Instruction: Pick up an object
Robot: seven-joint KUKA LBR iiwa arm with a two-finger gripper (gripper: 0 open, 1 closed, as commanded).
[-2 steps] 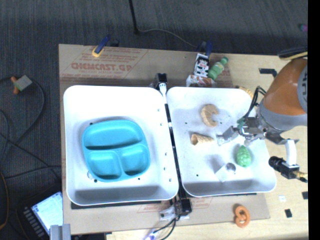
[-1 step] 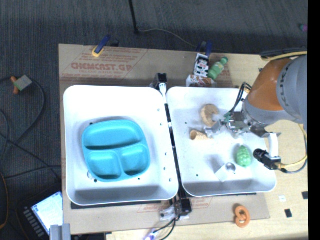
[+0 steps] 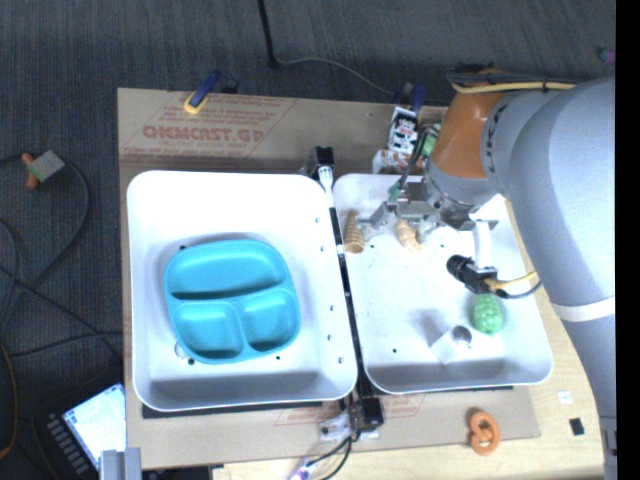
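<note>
My gripper (image 3: 408, 211) hangs low over the far part of the right bin (image 3: 520, 368), with the grey arm and its orange band reaching in from the right. Directly below it lies a small tan object (image 3: 407, 234), touching or almost touching the gripper. A second tan, ridged object (image 3: 355, 231) rests near the bin's left wall. A green knobbly ball (image 3: 487, 314) sits toward the right wall. A small pale grey piece (image 3: 450, 339) lies near the front of the same bin.
The left bin (image 3: 150, 208) holds a blue divided tray (image 3: 233, 299). A black marker-like item (image 3: 324, 164) lies at the far edge between the bins. An orange ring (image 3: 484, 431) sits on the bench in front of the right bin.
</note>
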